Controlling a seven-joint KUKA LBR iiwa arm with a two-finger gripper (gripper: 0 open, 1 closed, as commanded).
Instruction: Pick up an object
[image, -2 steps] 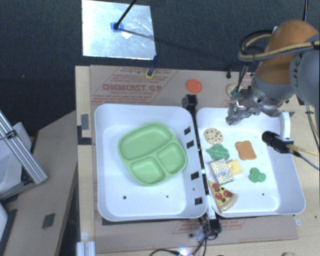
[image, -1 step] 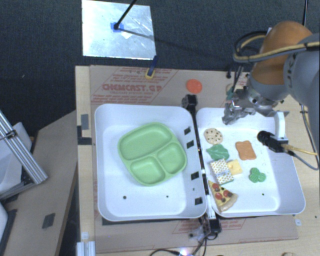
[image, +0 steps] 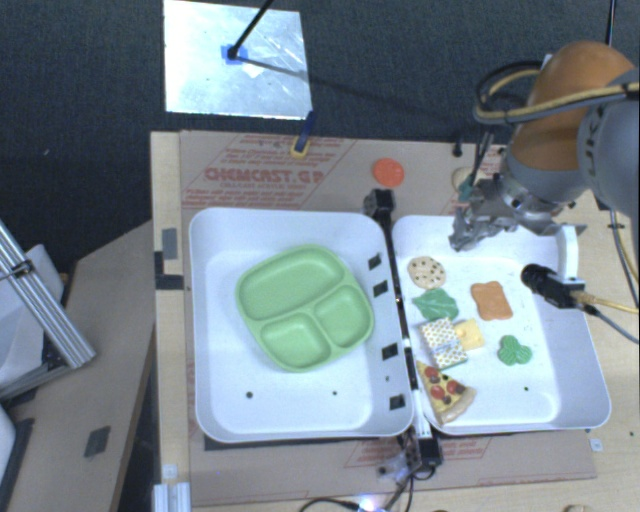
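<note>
camera view | grey two-finger gripper (image: 468, 237) is seen low over the far edge of the right white bin (image: 570, 400); finger state cannot be told | round speckled toy cookie (image: 427, 271) lies just near-left of it, untouched | green three-compartment plastic plate (image: 303, 305) sits in the left white bin (image: 215, 400)

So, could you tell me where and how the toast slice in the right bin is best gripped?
Probably from straight above, closing across the narrower width of the toast slice. It lies flat with bare bin floor on both long sides, which leaves room for the fingers.
</note>
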